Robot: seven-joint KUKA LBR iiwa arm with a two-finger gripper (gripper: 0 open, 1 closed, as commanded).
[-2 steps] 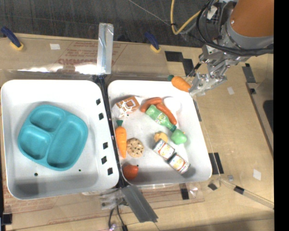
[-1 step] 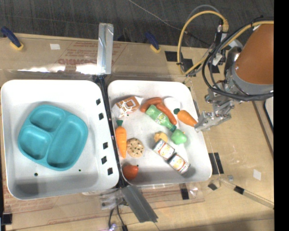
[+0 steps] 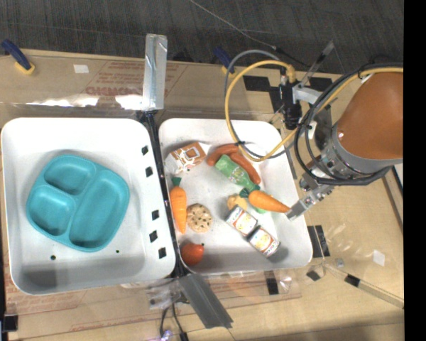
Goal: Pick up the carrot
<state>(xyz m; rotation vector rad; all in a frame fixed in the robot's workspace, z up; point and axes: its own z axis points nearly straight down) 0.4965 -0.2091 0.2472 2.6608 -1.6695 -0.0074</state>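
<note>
Two carrots lie in the right bin [image 3: 284, 137]. One orange carrot [image 3: 269, 202] with a green top lies near the bin's right wall, pointing right. A second carrot [image 3: 178, 206] lies upright along the left wall, green top at the far end. My gripper [image 3: 302, 203] hangs over the bin's right rim, its tip just right of the first carrot's pointed end. Nothing shows as held in it. The orange-banded wrist [image 3: 369, 119] is above and to the right.
The right bin also holds a small carton [image 3: 188, 156], a red sausage [image 3: 227, 151], a green bottle [image 3: 236, 170], a cookie [image 3: 199, 219], two small jars [image 3: 254, 231] and a tomato [image 3: 192, 253]. A teal divided plate [image 3: 78, 201] sits in the left bin [image 3: 14, 148]. Cables [image 3: 255, 69] loop over the far rim.
</note>
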